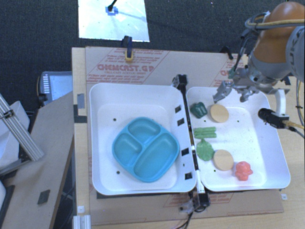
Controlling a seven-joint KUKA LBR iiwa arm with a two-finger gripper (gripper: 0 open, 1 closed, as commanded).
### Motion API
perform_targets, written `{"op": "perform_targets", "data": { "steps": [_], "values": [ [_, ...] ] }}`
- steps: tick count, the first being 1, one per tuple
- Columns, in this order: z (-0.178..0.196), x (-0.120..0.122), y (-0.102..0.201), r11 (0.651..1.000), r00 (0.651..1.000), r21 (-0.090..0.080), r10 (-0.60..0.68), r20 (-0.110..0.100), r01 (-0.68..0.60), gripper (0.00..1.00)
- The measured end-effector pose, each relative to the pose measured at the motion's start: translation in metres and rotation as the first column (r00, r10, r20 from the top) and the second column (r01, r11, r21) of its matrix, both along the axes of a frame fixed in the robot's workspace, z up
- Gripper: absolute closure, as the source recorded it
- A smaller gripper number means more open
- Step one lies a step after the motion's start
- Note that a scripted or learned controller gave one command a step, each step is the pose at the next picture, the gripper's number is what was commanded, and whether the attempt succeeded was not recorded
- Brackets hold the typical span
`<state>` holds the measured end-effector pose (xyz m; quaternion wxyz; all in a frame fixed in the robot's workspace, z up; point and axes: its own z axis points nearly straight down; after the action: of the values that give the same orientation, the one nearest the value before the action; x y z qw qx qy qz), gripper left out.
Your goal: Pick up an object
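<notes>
From my seat I see the gripper (pixel 233 92) poised over the far edge of the right bin (pixel 271 142), at about twelve o'clock of that bin, with its two fingers (pixel 220 93) spread apart and nothing between them. The arm (pixel 276 37) comes in from two o'clock, its orange band topping the grey wrist. Just below the fingers, toward six o'clock, lies a tan disc (pixel 219 113), and right beside it at nine o'clock sits a dark green lump (pixel 198 109), close to the divider where the two bins meet. Farther toward six o'clock along that same left wall I find a flat green strip (pixel 205 132), then a green leafy piece (pixel 205 150) just under it, both hugging the inner edge. A second tan disc (pixel 223 159) rests near the leafy piece at its four o'clock, and a pink toy (pixel 243 170) sits just beside that disc at its four o'clock, near the bin's front rim. The right half of this bin, from about one to five o'clock, is bare white floor, so there is open room there. The left bin (pixel 105 104) holds a blue divided plate (pixel 145 149) lying flat, off-centre toward five o'clock, with bare floor around it on the far and left sides.
</notes>
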<state>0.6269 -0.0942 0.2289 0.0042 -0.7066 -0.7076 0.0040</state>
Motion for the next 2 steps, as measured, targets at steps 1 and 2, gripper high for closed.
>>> {"op": "perform_targets", "data": {
  "steps": [1, 2],
  "values": [
    [0.008, 0.002, 0.000, 1.000, 1.000, -0.001, 0.002, 0.013, -0.002, 0.00],
    [-0.041, -0.005, 0.007, 1.000, 1.000, 0.000, 0.000, 0.011, 0.000, 0.00]
  ]
}}
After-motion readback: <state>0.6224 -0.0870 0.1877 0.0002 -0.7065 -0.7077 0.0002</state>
